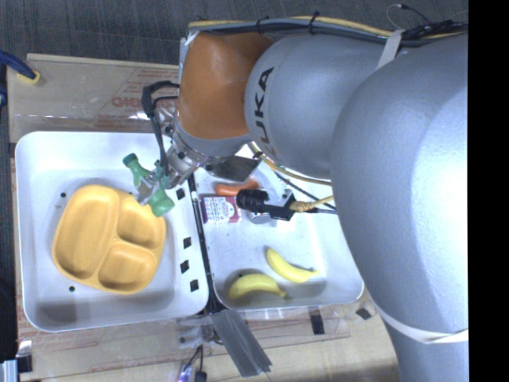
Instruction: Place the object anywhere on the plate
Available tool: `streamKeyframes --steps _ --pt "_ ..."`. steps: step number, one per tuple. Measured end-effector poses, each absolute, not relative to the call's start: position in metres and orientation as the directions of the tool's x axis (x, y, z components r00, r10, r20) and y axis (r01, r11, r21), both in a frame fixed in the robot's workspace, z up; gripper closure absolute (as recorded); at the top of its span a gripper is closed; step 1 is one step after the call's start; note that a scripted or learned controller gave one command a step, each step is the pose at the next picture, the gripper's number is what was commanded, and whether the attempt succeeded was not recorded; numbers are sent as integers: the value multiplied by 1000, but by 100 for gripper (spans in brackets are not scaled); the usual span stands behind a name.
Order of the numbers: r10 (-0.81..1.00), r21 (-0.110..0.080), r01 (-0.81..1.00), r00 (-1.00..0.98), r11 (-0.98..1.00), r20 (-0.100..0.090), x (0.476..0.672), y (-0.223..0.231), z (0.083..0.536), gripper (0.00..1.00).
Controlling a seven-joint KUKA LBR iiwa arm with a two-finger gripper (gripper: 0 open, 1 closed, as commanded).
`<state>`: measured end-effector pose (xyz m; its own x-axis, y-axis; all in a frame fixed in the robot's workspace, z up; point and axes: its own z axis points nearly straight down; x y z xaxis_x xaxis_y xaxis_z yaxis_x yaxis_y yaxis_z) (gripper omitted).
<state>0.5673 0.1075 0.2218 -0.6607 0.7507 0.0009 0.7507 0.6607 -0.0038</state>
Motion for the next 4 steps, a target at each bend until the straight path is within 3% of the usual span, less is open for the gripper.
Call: streamKeyframes --steps 1,2,3,4 --pt "751 -4 751 -660 660 1 567 107 222 0" --pt "924 -3 924 -382 382 -1 511 136 310 0" --pt "921 -9 921 -390 390 -2 512 138 318 100" --pt "921 -10 921 -390 390 -2 512 138 317 0"
